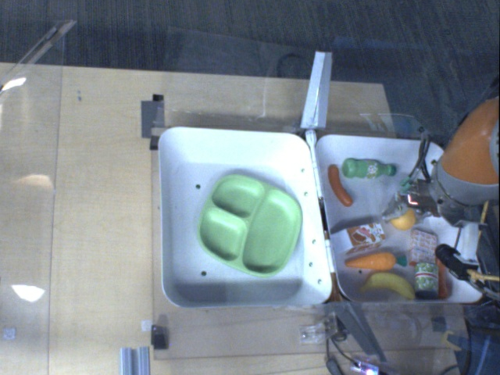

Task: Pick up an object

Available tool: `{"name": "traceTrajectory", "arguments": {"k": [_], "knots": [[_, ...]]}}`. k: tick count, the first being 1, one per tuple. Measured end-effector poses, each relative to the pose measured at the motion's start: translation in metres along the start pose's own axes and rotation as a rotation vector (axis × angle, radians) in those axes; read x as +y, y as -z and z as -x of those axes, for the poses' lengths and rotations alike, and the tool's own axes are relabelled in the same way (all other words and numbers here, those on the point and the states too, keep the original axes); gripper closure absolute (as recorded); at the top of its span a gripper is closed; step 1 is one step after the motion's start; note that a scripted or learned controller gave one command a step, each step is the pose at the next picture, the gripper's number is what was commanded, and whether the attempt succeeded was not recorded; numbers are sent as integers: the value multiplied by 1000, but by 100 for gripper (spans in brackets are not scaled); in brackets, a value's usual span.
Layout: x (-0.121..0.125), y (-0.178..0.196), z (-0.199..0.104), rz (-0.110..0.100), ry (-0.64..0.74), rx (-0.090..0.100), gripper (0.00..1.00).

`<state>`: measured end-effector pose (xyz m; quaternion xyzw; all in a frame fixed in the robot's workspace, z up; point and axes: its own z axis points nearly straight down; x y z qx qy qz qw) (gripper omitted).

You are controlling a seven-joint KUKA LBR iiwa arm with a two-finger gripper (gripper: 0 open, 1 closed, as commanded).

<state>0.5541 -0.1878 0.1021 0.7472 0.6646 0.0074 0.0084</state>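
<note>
The right bin (367, 141) holds several small items. A green bottle (369, 168) lies at its back, with a red sausage (341, 186) to its left. An orange carrot (372, 262), a yellow banana (388, 285) and a small can (426, 277) lie near the front. A brown packet (366, 233) and a pale packet (423, 244) sit mid-bin. My gripper (412, 198) hangs low at the bin's right side, just above a small yellow fruit (402, 223). Nothing shows in its grasp.
The left bin (234, 135) carries a green divided plate (250, 225). A metal post (316, 92) stands at the back between the bins. My arm's orange band (473, 151) looms over the right bin's right rim. Cables lie along the front right.
</note>
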Motion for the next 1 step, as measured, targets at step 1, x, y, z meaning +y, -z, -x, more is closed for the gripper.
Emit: {"name": "traceTrajectory", "arguments": {"k": [1], "knots": [[4,85,-66,-14,67,1,100]]}}
